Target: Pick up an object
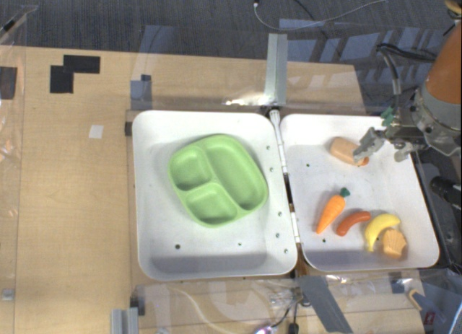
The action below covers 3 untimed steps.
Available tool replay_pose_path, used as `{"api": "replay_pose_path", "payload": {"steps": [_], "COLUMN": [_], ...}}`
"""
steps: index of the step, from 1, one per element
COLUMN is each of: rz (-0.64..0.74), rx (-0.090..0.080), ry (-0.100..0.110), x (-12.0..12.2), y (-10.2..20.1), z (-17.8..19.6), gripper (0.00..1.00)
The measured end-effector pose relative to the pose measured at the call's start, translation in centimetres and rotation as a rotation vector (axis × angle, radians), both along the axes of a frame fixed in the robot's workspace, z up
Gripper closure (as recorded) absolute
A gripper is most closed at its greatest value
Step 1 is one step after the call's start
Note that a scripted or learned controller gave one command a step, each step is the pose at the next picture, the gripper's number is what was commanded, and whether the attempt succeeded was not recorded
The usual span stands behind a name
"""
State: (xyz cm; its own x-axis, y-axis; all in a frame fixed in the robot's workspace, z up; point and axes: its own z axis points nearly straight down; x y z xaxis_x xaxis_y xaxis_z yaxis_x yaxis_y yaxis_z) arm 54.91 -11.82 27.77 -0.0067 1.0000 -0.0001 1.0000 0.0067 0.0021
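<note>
A: Bread piece [344, 150], that tan lump at the back of the right bin [426, 253], looks like the target to me.

B: Start from the left, though. Green divided plate [216, 178] sits alone in the left bin [155, 253], well apart from the action.

A: Agreed. Crossing the divider: carrot [330, 212], then a red sausage [351, 222] just beside it, then a banana [380, 228] touching a small tan pastry [394, 243], all near the front edge.

B: And the tool [382, 143]?

A: Hanging at the back right, spread fairly wide, nothing between the fingers. One finger [368, 143] reaches down just beside the bread's right end.

B: So the bread lies to the tool's left?

A: Yes, immediately left, its long axis running roughly left to right with a slight tilt. I'd judge a small shift leftward is needed to straddle it.

B: Anything unclear?

A: Whether that finger touches the bread, I can't tell. A small orange bit there is hard to read, and the arm is cut off at the right.
</note>
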Motion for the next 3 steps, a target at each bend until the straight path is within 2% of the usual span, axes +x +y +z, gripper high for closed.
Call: {"api": "replay_pose_path", "payload": {"steps": [1, 2, 3], "rz": [-0.044, 0.0, -0.017], "rx": [-0.001, 0.0, 0.001], "ry": [-0.002, 0.002, 0.004], "x": [-0.2, -0.8, -2.4], "y": [-0.7, 3.0, 2.1], "z": [4.9, -4.5, -16.9], "gripper": [0.0, 0.0, 0.0]}}
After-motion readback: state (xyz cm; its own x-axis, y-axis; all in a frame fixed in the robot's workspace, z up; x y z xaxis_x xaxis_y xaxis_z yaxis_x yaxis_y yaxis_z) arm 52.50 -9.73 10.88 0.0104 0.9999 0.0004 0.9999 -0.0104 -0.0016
